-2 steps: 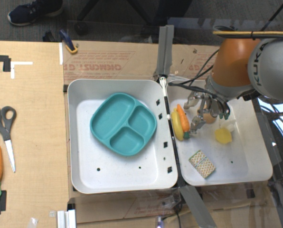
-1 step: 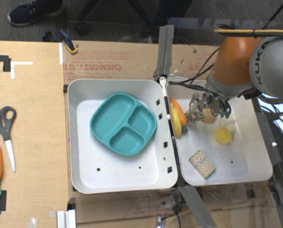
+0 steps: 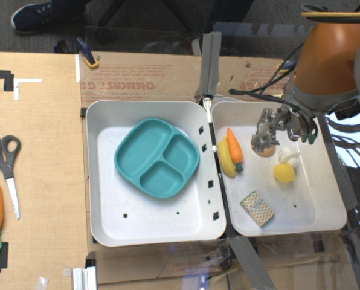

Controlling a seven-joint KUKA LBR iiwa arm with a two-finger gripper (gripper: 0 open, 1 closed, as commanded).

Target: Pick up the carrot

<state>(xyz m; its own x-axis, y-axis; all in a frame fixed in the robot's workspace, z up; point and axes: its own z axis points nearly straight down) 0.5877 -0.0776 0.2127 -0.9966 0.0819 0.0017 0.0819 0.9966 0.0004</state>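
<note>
Starting at the left of my view, I see scissors lying on the wooden surface, outside the bins. Next comes the left bin, which holds a teal divided plate set at a slant. In the right bin, right against the left wall, the carrot lies with its green end toward me, touching a banana just to its left. Nearer to me in that bin sits a small patterned packet. A yellow lemon rests further right, with a white piece just behind it. The gripper hangs over a small tan object, apart from the carrot; I cannot tell how its fingers stand.
</note>
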